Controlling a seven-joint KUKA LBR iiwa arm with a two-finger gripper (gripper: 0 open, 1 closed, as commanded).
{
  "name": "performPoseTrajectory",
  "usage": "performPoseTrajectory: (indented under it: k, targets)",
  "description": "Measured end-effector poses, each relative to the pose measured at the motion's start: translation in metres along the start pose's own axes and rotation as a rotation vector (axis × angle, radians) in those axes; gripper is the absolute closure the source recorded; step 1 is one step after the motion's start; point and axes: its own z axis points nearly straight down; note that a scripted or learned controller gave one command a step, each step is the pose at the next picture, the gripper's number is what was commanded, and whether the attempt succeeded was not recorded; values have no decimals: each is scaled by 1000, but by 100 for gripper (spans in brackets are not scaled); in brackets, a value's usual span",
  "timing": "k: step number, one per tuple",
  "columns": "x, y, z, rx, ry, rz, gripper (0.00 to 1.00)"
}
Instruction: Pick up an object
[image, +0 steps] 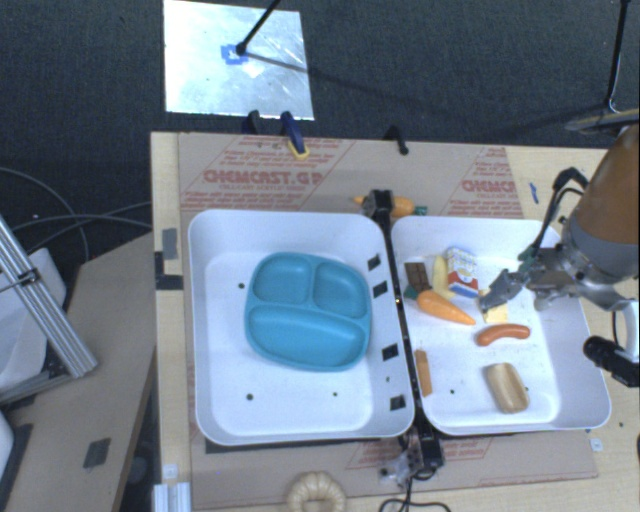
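The right bin (560, 400) holds several toy foods. An orange carrot (445, 307) lies near its left wall, with a red sausage (503, 334) to the right of it and a tan bread roll (507, 387) nearer the front. A white carton (461, 272), a brown block (417, 275) and a yellow piece (438, 270) sit at the back left. My gripper (497, 295) reaches in from the right. It hangs low over a small yellow piece (496, 316), between the carton and the sausage.
The left bin (215, 400) holds a blue divided plate (308, 310). A thin orange stick (423, 372) lies by the right bin's left wall. An orange-and-yellow item (398, 207) rests on the cardboard behind the bins. A beige ring (320, 493) lies at the front.
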Motion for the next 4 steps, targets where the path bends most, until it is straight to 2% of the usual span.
performPoseTrajectory:
  k: [1, 2, 3, 4]
  targets:
    - [0, 3, -6, -12, -2, -3, 0]
    - [0, 13, 45, -7, -1, -1, 0]
    - [-4, 14, 88, -7, -1, 0, 0]
    - [-6, 20, 132, -32, -12, -1, 0]
